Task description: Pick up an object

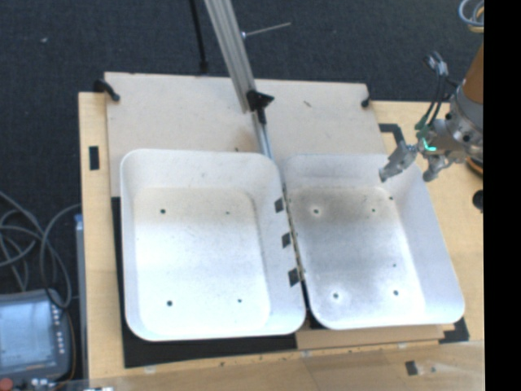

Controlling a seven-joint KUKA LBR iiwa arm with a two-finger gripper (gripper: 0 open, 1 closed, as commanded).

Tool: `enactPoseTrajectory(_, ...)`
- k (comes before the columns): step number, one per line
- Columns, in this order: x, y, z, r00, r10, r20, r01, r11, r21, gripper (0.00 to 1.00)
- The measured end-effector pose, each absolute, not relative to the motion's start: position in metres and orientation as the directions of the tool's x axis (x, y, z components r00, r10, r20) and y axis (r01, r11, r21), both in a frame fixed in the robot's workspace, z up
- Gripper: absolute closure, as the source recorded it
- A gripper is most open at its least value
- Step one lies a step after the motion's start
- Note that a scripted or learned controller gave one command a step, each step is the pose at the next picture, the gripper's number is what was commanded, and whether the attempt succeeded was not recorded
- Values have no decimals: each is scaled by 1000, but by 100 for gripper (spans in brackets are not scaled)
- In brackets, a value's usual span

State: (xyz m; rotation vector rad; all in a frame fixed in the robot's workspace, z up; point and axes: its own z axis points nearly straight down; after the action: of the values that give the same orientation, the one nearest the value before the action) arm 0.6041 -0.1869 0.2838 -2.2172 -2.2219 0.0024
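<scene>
Dark carpet surrounds the pale wooden desk, which carries two shallow white plastic bins side by side. From my seat, the left white bin and the right white bin both show only speckled, scuffed floors with small dark dots; I can make out no object to pick in either, so where the task's thing lies I cannot tell. My two-finger gripper hovers at about two o'clock, over the right bin's far corner, fingers spread apart and grasping nothing. My worry is that a descent from here would close on bare plastic, or clip the bin's rim just beside the fingers and shove the bin askew.
</scene>
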Motion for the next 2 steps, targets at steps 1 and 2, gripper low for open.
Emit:
enactPoseTrajectory(1,605,-187,287,-4,1000,-1,1000,4,1,0)
enactPoseTrajectory(2,602,-199,233,2,1000,-3,1000,-2,-4,0)
